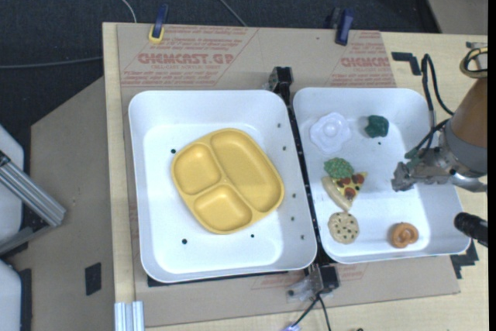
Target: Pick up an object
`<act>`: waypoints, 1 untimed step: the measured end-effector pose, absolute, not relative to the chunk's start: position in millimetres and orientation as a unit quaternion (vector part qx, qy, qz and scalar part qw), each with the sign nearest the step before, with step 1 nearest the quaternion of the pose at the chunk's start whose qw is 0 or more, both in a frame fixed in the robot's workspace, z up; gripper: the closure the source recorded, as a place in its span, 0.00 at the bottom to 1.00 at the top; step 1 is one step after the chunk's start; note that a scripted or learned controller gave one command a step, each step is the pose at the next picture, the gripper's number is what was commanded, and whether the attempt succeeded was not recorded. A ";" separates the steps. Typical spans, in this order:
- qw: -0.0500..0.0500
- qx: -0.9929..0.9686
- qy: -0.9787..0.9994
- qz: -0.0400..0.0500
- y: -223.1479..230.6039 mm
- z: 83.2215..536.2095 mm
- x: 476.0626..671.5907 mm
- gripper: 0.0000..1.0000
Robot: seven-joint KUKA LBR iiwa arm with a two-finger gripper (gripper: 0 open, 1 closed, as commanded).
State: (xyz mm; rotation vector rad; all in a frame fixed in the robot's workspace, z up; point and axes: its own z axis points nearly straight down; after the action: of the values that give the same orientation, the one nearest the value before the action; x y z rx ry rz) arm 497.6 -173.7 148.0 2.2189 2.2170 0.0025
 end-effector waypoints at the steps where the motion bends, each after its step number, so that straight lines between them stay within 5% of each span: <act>1: 0.004 0.707 0.707 0.001 -181.6 196.5 493.1 1.00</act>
State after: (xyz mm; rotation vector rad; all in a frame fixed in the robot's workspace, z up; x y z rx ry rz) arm 493.1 -181.6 196.5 2.2165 2.2157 0.0034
